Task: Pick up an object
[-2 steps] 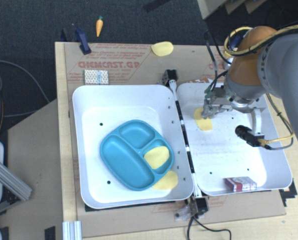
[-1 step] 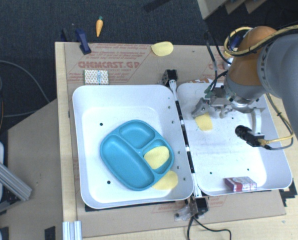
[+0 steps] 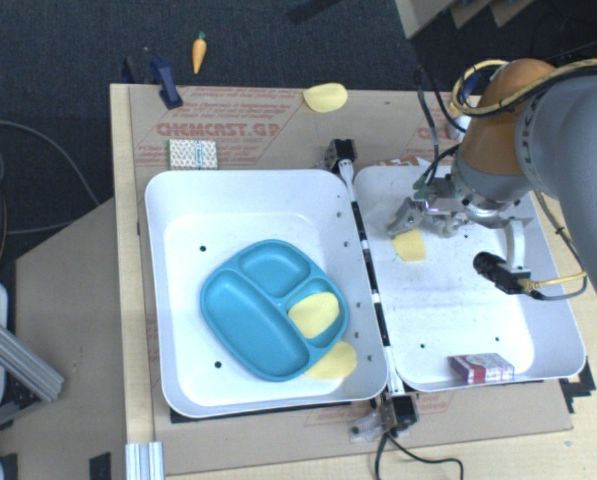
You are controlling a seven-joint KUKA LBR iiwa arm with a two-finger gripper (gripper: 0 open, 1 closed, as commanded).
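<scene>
My gripper (image 3: 430, 216) hangs over the far left part of the right bin (image 3: 548, 313), under the grey arm with its orange band. A small yellow block (image 3: 410, 246) lies on the bin floor just below and left of the gripper, apart from it as far as I can see. A pink and red box (image 3: 483, 368) lies near the front edge of the same bin. In the left bin (image 3: 178, 218) sits a blue divided plate (image 3: 253, 313) with a yellow piece (image 3: 315, 313) in one compartment. Another yellow piece (image 3: 333, 361) rests against the plate's front right edge.
A black cable fitting (image 3: 500, 271) hangs from the arm over the middle of the right bin. Behind the bins on the bench lie a yellow lump (image 3: 325, 97), a patterned packet (image 3: 192, 154) and a blue clip (image 3: 164, 83). A small carrot (image 3: 199, 53) lies beyond the bench.
</scene>
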